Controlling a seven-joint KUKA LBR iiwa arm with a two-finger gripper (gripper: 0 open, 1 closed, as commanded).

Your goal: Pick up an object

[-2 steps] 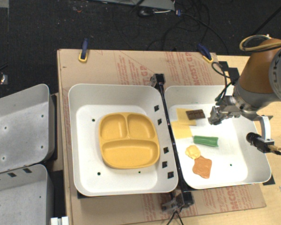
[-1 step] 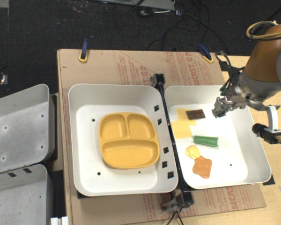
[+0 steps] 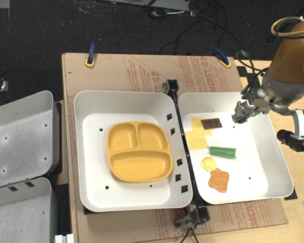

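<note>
The tool point(image 3: 241, 113), grip state unclear, is hovering near the right bin's point(image 3: 273, 151) far edge; flat brown piece point(image 3: 211, 124) risks slipping.

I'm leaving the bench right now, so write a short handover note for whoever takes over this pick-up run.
Gripper: over the right bin's upper right part, holding nothing that I can see.
Right bin: brown piece on a pale yellow slice, green piece, small yellow piece, orange piece.
Left bin: yellow divided plate.
Done: nothing lifted.
Left: pick one object; the brown piece lies nearest the gripper.
</note>
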